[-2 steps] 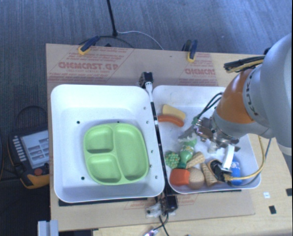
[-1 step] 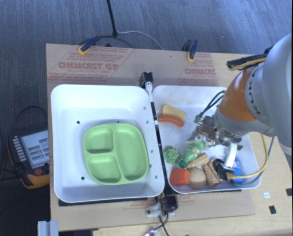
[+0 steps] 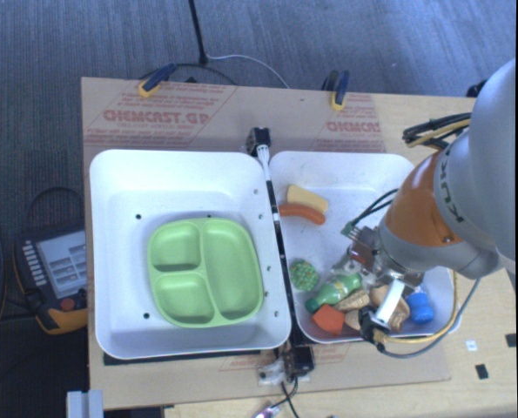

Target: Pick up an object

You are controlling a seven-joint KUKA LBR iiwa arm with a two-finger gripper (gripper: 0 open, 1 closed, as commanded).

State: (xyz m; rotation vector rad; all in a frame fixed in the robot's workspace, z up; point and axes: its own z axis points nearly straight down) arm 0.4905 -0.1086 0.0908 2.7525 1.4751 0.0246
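Note:
In the right bin [image 3: 346, 165] lie several small toy foods: a yellow block [image 3: 307, 198] over a red-orange sausage [image 3: 300, 213] near the far left, a green ball [image 3: 304, 274], a green piece [image 3: 334, 287], a red-orange wedge [image 3: 329, 320], a tan piece [image 3: 354, 301] and a blue piece [image 3: 420, 307]. My gripper [image 3: 366, 283] hangs low over the cluster at the bin's near side, right above the green and tan pieces. The wrist hides its fingers.
The left bin [image 3: 119, 190] holds a green divided plate [image 3: 205, 271]. A dark divider [image 3: 274, 216] runs between the bins. The grey arm with its orange band [image 3: 424, 216] covers the right bin's right half. Yellow clamps [image 3: 337, 90] sit on the bench's far edge.

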